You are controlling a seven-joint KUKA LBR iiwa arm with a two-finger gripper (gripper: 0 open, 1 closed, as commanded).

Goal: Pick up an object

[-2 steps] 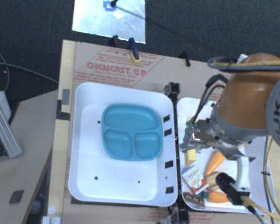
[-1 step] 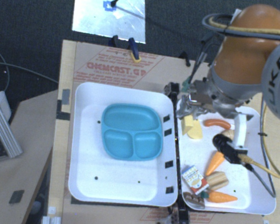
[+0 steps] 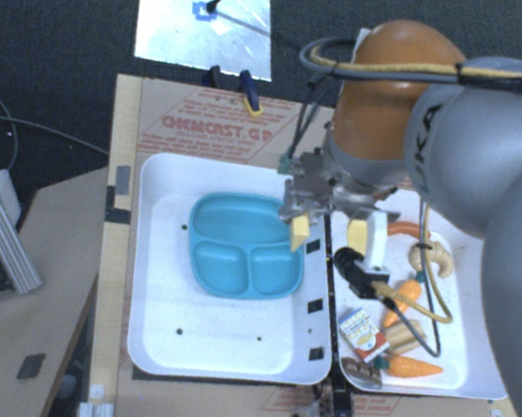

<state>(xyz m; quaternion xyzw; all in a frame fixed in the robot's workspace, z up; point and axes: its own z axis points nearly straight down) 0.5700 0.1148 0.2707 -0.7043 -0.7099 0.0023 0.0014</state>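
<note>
**Position.** My claw (image 3: pixel 300 213) stands over the left shallow white bin (image 3: pixel 153 317). It is low above the right rim of the blue plastic tray with three compartments (image 3: pixel 236 256).

**Object.** A small pale yellow block (image 3: pixel 299 234) shows directly at the claw's lower end. It touches the claw and overlaps the tray's right edge.

**State of the claw.** I cannot tell whether it is wide, narrow or clamped on the block, because this angle does not show it.

**Handling (judgement).** The block looks light, stiff and flat-sided, probably foam or plastic, and not fragile. Its smooth faces may slip, so the hold belongs across two opposite flat faces near the middle, not at a corner.

**Risk.** The block could tilt or drop onto the tray rim.

**Other contents.** The right shallow white bin (image 3: pixel 455 321) holds a second pale yellow block (image 3: pixel 359 234) and an orange carrot-shaped toy (image 3: pixel 414 368). The carrot toy lies well apart from my claw.
</note>
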